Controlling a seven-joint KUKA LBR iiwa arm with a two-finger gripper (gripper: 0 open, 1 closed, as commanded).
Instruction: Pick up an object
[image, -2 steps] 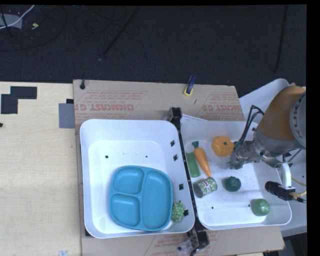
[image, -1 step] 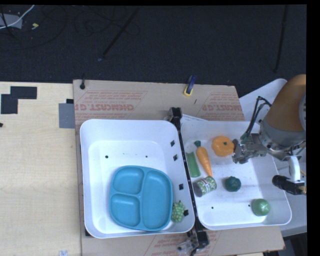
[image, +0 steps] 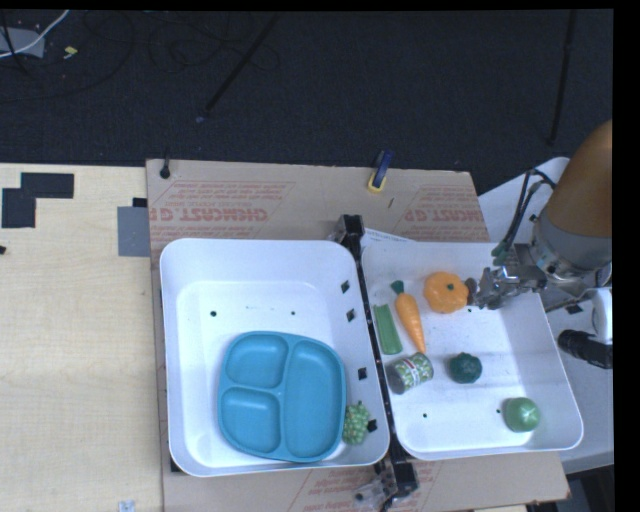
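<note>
Arm: You see the grey arm (image: 578, 215), orange band above the wrist, reaching in from the right over the right bin's upper edge.
Tool: The tool (image: 490, 288) sits low at the far right side of the right bin (image: 560, 400), just beside the orange pumpkin (image: 446, 292); you cannot tell from this angle whether it is open or closed, and nothing shows between its tips.
Right bin: You have 6 pieces here: the pumpkin at the top, a carrot (image: 410, 316) slanting just left of it, a green stick (image: 387, 328) along the left wall, a small can (image: 411, 372) lying on its side, a dark green ball (image: 464, 368) beside the can, and a light green fruit (image: 520, 413) near the lower right corner.
Left bin: The left bin (image: 190, 300) holds a blue 3-compartment plate (image: 283, 396), with a bunch of green grapes (image: 355, 423) touching its lower right rim.
Table: Both bins rest on brown cardboard (image: 260, 205) on the table (image: 70, 350).
</note>
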